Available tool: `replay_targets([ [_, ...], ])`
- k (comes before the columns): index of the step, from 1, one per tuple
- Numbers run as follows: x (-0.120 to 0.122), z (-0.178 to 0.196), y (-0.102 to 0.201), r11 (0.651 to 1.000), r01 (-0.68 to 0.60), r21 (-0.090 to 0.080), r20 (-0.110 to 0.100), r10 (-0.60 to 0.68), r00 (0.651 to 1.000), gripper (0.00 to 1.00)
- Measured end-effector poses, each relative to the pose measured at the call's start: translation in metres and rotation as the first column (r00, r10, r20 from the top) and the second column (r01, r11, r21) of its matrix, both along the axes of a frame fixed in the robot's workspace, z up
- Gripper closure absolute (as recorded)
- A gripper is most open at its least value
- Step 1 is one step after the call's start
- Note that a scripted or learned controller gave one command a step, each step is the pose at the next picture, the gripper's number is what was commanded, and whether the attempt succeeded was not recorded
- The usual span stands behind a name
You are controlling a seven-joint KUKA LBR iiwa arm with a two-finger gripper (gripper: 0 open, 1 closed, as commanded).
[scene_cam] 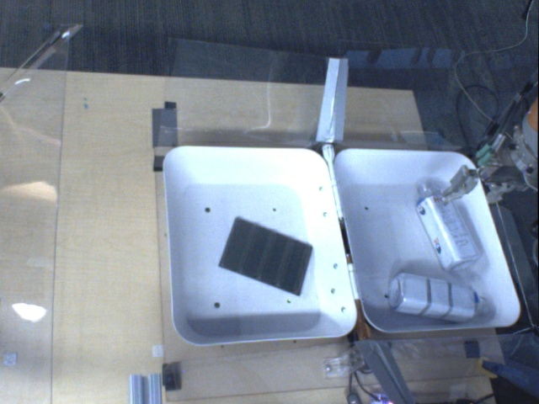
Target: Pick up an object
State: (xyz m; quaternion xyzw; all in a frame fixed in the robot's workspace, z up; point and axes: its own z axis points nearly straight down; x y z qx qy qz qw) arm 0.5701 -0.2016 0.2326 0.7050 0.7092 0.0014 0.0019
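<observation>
We're looking at the right bin (493, 251), where a clear plastic bottle (449, 230) lies tilted against the far right wall, its cap end pointing up toward the gripper (468, 178). The gripper sits right at that upper end of the bottle, close to the rim; we cannot tell how it stands or whether it has any hold. Nearer us in the same bin, a silvery wrapped pack (434, 297) lies on its side. Over in the left bin (181, 225), a dark ribbed rectangular pad (266, 256) rests flat, at a slant.
</observation>
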Motion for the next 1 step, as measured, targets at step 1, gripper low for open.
replay_targets([
  [1,0.0055,-0.1346,-0.0039,0.987,-0.158,-0.003,0.005,0.158,0.987,0.00],
])
